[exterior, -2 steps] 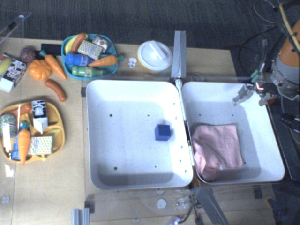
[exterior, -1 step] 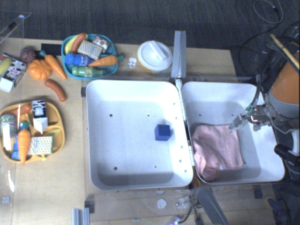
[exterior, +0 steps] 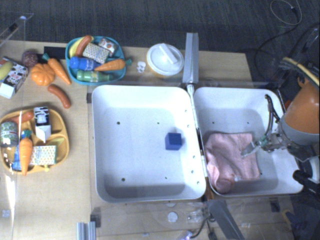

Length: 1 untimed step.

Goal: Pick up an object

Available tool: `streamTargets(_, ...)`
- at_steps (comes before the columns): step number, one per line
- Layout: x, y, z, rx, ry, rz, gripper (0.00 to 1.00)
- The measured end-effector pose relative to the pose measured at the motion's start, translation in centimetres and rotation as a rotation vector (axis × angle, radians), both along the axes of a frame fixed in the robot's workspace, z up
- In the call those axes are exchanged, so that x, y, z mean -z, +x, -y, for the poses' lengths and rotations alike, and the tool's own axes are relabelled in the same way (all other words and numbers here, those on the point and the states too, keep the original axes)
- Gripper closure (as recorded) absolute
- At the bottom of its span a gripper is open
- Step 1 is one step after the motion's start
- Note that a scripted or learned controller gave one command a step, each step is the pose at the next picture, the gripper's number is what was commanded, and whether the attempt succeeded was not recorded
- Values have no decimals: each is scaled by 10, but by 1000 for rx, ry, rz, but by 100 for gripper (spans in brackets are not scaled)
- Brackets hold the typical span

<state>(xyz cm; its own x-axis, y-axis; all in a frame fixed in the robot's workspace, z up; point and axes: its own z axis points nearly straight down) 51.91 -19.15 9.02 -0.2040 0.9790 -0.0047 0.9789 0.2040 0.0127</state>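
A small blue cube lies alone in the left white bin, right of its middle. A crumpled pink cloth fills the front part of the right white bin. My gripper hangs low over the cloth's right edge, at or just above the fabric. The grey arm with its orange band comes in from the right over that bin's rim. Nothing is seen lifted off the bin floor.
On the bench left of the bins sit a blue bowl of toy food, a yellow plate with several toys, a pumpkin and a sausage. A white lidded bowl stands behind the bins, next to a grey post.
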Motion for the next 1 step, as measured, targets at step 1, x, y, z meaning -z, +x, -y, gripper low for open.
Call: streamTargets(1, 1, 64, -12, -73, -1, 0, 0)
